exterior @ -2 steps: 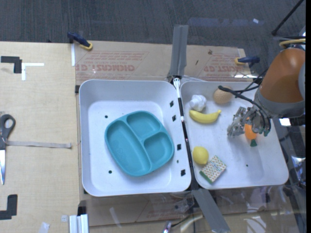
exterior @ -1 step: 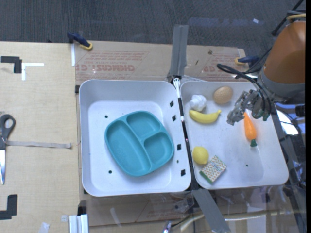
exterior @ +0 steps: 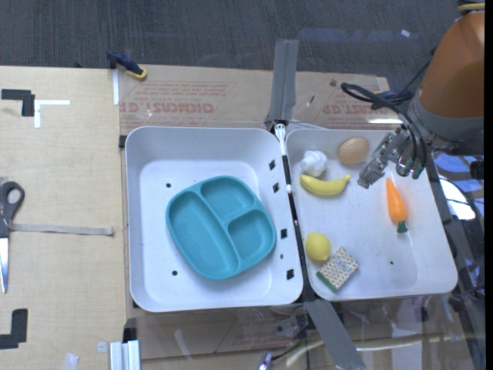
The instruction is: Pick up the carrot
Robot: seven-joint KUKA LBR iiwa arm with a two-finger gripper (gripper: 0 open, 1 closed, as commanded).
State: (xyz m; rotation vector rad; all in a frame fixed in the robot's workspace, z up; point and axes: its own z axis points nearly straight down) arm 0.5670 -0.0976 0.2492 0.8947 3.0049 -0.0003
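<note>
Honestly, the grey two-finger gripper point(exterior: 372, 177) hangs just off the small orange plastic carrot point(exterior: 395, 201) at its 10 o'clock in the right-hand shallow white bin point(exterior: 431, 272), holding nothing, so I'd shift toward 4 o'clock and straddle the carrot's middle across its width before closing; can't tell how wide it's set.

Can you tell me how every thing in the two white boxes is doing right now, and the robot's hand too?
carrot: lying in the right bin, not picked up.
gripper: hovering beside the carrot, holding nothing.
banana: lying flat.
lemon: resting by the small packet.
brown egg: sitting near the back wall.
white lump: beside the banana.
blue plate: lying in the left bin, nothing on it.
</note>
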